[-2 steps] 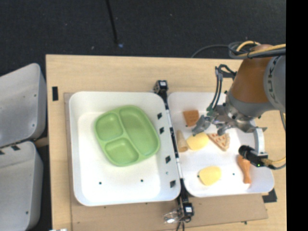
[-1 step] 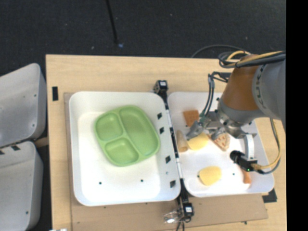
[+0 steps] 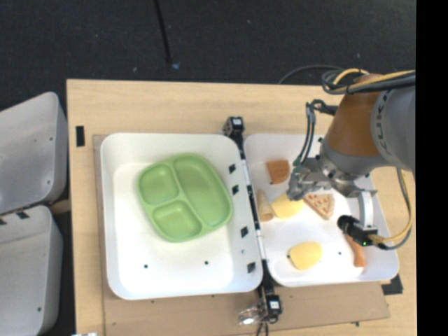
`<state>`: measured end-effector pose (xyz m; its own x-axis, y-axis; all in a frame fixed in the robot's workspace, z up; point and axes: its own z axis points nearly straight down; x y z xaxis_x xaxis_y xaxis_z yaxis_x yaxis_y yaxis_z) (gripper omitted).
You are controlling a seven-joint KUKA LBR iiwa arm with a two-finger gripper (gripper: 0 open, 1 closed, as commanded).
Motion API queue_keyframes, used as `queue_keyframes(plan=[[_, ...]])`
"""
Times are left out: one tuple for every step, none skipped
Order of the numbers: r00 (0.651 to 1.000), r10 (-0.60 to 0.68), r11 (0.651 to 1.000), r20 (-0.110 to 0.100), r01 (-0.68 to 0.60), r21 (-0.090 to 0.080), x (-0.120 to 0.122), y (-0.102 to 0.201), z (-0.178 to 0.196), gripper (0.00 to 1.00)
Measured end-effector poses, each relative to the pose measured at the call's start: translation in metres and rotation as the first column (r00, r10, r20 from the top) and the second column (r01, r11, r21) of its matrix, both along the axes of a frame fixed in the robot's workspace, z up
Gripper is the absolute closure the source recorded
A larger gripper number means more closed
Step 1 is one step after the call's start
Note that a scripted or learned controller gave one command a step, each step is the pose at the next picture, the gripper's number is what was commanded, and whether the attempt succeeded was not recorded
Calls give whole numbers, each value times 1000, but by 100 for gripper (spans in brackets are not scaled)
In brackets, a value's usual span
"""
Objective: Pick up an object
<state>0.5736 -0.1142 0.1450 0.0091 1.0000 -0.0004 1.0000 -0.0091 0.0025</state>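
Observation:
The right bin [image 3: 280, 277] holds several food items. A brown toast-like piece [image 3: 278, 171] lies near its back left. A pale yellow wedge [image 3: 286, 207] sits in the middle, with a tan sliver [image 3: 264, 206] beside it at the bin's left wall. A pizza slice [image 3: 320, 204] lies just right of the wedge. A yellow lump [image 3: 305, 255] rests near the front, and an orange stick [image 3: 358, 253] lies at the front right. My gripper [image 3: 299, 185] hangs low over the wedge's upper edge, between the toast and the pizza slice.
The left bin [image 3: 126, 271] carries a green divided plate [image 3: 183, 197] with three compartments. Black clips run along the divider between the two bins. The wooden bench edge surrounds both bins, and white chairs stand at the far left.

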Motion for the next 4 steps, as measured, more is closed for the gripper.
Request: queue_keyframes(plan=[[1000,8,1000,4,-8,-1,3,-4,64,100],[1000,12,1000,4,-12,-1,4,-5,107,100],[1000,13,1000,2,-13,-1,5,-6,138,100],[1000,15,1000,-1,-15,1,-7,41,140,100]])
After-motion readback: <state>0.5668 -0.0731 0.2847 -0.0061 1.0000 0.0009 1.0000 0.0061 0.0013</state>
